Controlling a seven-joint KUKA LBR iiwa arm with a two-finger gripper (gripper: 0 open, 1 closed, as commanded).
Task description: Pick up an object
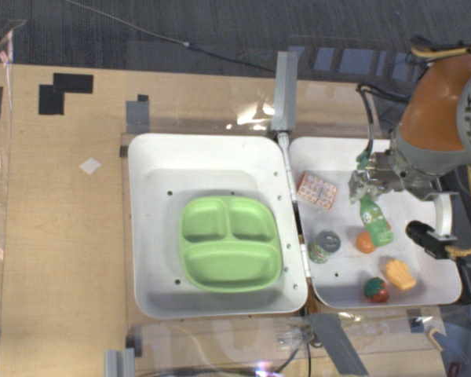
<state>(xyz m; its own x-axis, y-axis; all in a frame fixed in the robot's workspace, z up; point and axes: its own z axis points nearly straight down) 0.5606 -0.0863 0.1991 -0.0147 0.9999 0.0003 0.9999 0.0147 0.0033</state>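
My gripper hangs over the upper middle of the right bin, reaching in from the right. Directly under it lies a green bottle, its top end right at the gripper's tip; I cannot tell if they touch. An orange ball rests against the bottle's left side. A pink patterned packet lies to the gripper's left. Nearer the front are a small grey can, a yellow-orange item and a red-and-green item.
The left bin holds a green divided tray at its centre. A metal divider runs between the two bins. The arm's orange band and black cables sit over the right bin's far right side.
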